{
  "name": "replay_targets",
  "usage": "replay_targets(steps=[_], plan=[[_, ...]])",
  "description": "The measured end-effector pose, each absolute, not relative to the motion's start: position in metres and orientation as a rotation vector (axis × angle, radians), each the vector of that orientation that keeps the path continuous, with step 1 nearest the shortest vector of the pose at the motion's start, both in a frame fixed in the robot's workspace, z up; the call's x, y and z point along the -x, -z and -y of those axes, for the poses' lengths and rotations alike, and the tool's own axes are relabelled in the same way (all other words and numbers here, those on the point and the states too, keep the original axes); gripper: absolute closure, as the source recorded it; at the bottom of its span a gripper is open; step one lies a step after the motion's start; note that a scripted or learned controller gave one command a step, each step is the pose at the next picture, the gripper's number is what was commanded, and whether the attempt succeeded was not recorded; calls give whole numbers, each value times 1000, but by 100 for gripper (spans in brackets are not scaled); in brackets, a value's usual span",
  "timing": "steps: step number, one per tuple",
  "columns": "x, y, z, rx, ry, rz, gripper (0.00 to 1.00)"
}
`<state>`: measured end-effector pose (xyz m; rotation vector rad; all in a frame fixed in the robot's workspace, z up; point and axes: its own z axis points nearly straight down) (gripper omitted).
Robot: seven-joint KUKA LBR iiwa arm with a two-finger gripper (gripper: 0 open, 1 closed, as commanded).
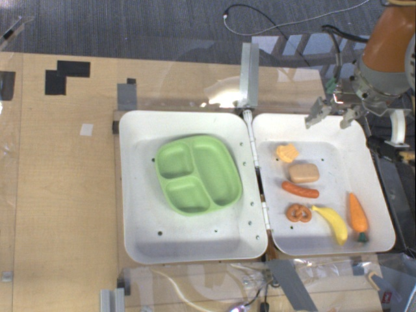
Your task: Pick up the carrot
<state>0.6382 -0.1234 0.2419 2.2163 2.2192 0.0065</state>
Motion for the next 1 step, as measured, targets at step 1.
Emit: replay_targets(steps=[1], plan=[[-628, -104, 98, -1997, -3, -2423, 0]])
